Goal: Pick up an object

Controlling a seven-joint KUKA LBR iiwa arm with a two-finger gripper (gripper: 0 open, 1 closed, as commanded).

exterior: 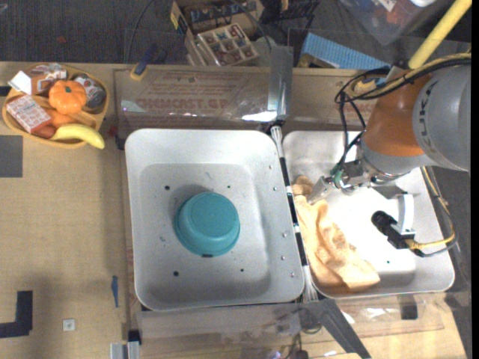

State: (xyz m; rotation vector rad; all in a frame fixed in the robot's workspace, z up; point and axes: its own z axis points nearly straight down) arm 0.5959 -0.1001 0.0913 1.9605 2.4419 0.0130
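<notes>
White plastic forms the 2 shallow bins that you see side by side on the bench. Left bin (150,163): 1 teal bowl (208,223), inverted, resting near the middle of the floor. Right bin (434,275): 1 tan, crumpled cloth-like object (333,245) lying along the bin's left wall, running from near the wall's middle down to the lower left corner. The grey arm with its orange band (393,129) enters from the right, and the gripper (323,188) sits low over the right bin, just beside or touching the upper end of the tan object. You cannot tell from this view whether the gripper's tips are spread or closed, nor whether anything lies between them.

Handling, as a judgement: the tan object looks soft, light and limp, so expect it to drape and stretch rather than lift as 1 rigid piece. Take hold on a raised fold, preferably the thicker bunched part toward the lower end, and not on a flat single layer pressed against the bin floor. Its position tight against the wall leaves little room for the outer fingertip. The bowl, by contrast, appears stiff and smooth; inverted, it offers only a rounded base and a rim flush with the floor, a poor purchase for 2 fingers.

A basket (15,118) of toy food stands well apart at upper left.
</notes>
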